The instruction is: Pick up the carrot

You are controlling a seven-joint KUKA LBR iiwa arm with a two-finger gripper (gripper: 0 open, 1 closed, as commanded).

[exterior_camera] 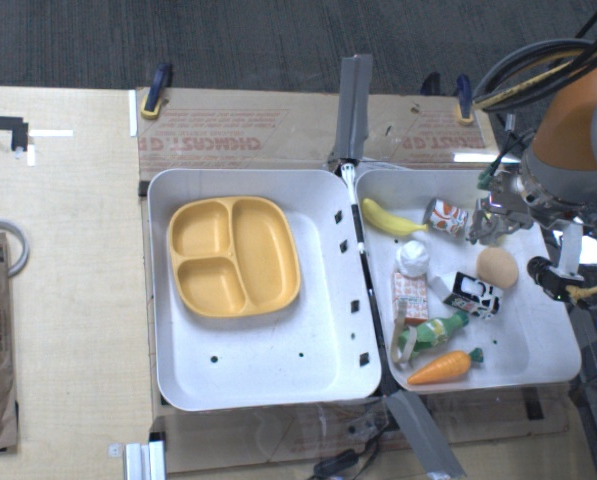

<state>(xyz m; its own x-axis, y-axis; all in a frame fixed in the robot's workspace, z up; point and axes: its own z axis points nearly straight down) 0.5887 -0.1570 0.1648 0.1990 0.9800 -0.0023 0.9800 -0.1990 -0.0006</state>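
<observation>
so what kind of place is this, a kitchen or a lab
Most likely a robot lab bench, not a kitchen: two white bins clamped to a board, toy food such as the carrot, and a cabled robot arm.

arm [578, 118]: cut off by the right edge above the pincer
pincer [493, 223]: fingers too blurry to tell
can [446, 216]: label unreadable, just left of pincer

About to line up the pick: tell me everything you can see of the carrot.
The carrot is a small orange toy, plastic by its look, with a green stub at its right end. It lies on its side, nearly level, on the floor of the right bin near the front wall. A green-topped packet lies just above it, perhaps touching. The gripper is well away, toward the bin's far side.
</observation>
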